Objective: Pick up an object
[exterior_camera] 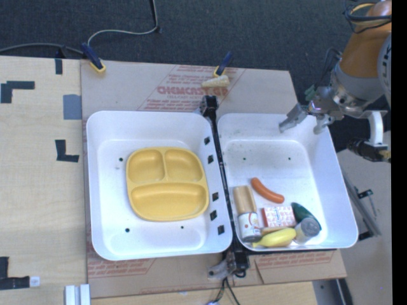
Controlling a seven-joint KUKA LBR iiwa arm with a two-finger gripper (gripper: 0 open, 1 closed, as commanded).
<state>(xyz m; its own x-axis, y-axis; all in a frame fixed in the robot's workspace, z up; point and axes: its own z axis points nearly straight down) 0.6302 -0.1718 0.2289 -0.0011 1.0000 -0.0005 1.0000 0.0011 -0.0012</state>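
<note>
My gripper (305, 122) hangs over the far right rim of the right bin (273, 148), fingers (289, 121) spread open with nothing between them. Near the front of that bin lie an orange hot dog (267, 190), a tan bread stick (244, 199), a small red-and-white carton (278, 216), a can (248, 224), a yellow banana (278, 237) and a dark green bottle (306, 220). All of them sit well below and to the left of the gripper.
The left bin (105, 170) holds a yellow divided plate (168, 183). Clamps (93, 57) and a cable lie on the cardboard behind the bins. The arm's orange band (365, 40) is at the upper right.
</note>
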